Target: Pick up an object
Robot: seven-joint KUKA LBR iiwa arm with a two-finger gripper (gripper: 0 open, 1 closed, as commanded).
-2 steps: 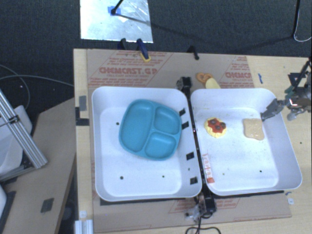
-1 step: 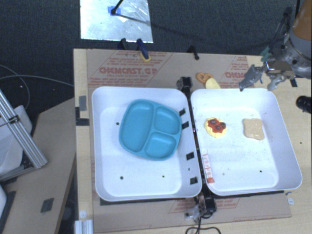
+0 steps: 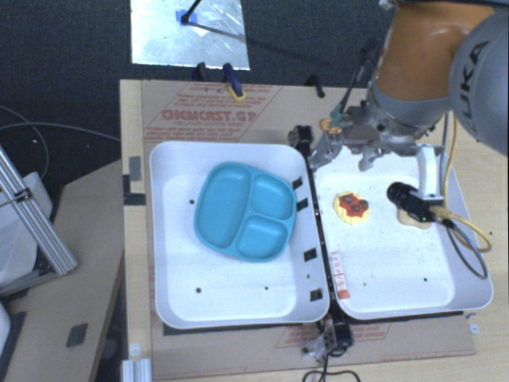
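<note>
In the right bin (image 3: 398, 293) lies a small yellow disc with red spots (image 3: 351, 208), like a toy pizza, near the bin's left wall. To its right a tan flat piece (image 3: 415, 220) peeks out from under a black cylinder (image 3: 407, 199) mounted on the arm. My gripper (image 3: 344, 157) hangs over the back left part of the right bin, just above and behind the yellow disc. Its two grey fingers (image 3: 320, 151) stand apart with bare bin floor between them. Nothing is held.
The left bin (image 3: 179, 293) holds a blue divided plate (image 3: 243, 211) in its middle. A yellow cable (image 3: 469, 237) loops from the arm over the right bin's right side. The big grey and orange arm (image 3: 421, 46) covers the back right corner.
</note>
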